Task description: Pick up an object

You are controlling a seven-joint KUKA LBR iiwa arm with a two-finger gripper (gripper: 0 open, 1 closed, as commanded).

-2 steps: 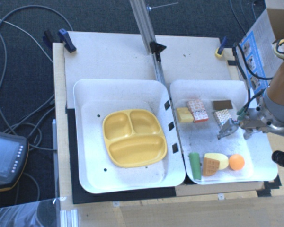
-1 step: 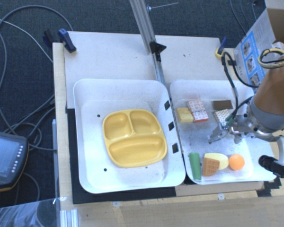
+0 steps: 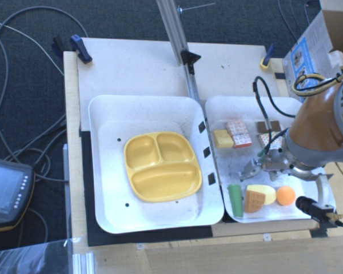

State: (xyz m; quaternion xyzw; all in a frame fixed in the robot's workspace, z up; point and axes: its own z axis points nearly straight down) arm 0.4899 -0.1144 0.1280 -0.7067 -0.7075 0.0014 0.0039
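The right bin [image 3: 234, 101] holds several small items. A yellow block [image 3: 222, 138] and a red-and-white box [image 3: 239, 133] lie at its far left. A green cylinder [image 3: 235, 200], a tan waffle-like wedge [image 3: 254, 200] against a pale yellow piece [image 3: 268, 192], and an orange ball [image 3: 285, 196] line its near edge. My gripper [image 3: 262, 165] hangs low over the middle of this bin, just above the wedge and right of the yellow block. A small red-and-white patterned piece [image 3: 265, 140] sits just behind it. I see nothing held in the gripper.
The left bin [image 3: 103, 113] contains a yellow divided plate [image 3: 160, 167]. A metal pole [image 3: 177, 27] rises between the bins at the back. A cardboard box [image 3: 320, 39] stands at the back right. Cables and a tablet [image 3: 6, 193] lie off the bench to the left.
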